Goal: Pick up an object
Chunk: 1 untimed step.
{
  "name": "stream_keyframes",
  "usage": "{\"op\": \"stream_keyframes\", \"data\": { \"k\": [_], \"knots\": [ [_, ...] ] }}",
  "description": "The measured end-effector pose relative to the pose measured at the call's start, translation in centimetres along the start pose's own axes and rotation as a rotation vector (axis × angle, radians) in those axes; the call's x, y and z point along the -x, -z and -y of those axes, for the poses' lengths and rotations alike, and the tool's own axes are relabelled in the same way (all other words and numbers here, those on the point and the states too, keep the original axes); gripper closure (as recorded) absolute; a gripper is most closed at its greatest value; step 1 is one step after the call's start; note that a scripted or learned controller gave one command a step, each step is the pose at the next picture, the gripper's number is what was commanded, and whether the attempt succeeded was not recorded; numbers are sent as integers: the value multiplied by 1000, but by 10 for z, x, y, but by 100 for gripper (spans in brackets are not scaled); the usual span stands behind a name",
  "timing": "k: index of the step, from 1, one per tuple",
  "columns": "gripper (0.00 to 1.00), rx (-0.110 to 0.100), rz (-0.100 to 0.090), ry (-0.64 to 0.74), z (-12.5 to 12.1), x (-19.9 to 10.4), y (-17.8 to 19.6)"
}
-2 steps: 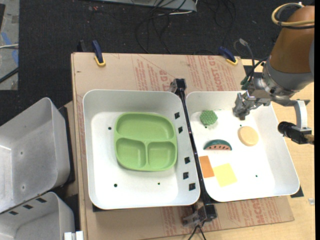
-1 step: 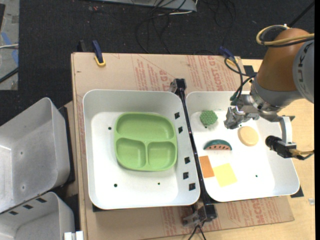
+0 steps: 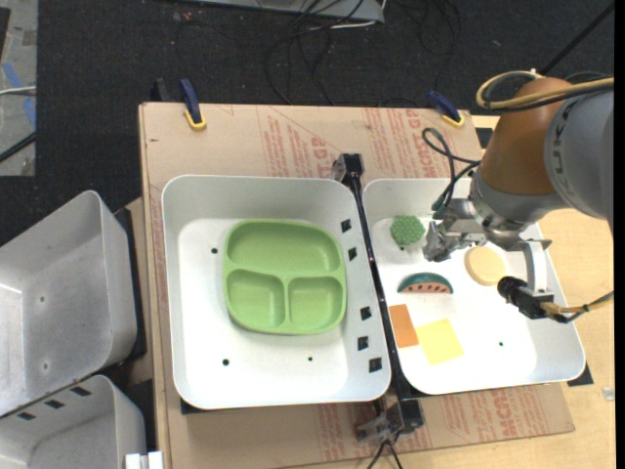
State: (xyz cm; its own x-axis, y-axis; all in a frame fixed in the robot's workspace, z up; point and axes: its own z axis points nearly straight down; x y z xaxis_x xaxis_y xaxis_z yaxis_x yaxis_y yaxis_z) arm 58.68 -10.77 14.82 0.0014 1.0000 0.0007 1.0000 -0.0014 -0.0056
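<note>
Camera view from above gives me the table (image 3: 254, 145) with two white bins. My left bin (image 3: 186, 262) holds a green divided plate (image 3: 285, 277). In the right bin (image 3: 547, 360) I see a yellow square (image 3: 439, 341), an orange card (image 3: 402, 324), a watermelon slice (image 3: 427, 284), a pale disc (image 3: 484, 266) and a green ball (image 3: 406, 230). My claw (image 3: 437, 245) hangs just beside the ball; I cannot tell whether it is spread.

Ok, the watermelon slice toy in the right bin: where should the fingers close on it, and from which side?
Probably from straight above. The watermelon slice lies flat on the right bin floor, so close across its short span, curved rind to straight edge, near the middle. The orange block sits just below it, apart, leaving some finger room.
</note>
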Motion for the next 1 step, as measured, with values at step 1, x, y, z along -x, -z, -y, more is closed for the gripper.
{"op": "stream_keyframes", "data": {
  "k": [1],
  "knots": [
    [0,1,0,-1,1,-1,-54]
  ]
}}
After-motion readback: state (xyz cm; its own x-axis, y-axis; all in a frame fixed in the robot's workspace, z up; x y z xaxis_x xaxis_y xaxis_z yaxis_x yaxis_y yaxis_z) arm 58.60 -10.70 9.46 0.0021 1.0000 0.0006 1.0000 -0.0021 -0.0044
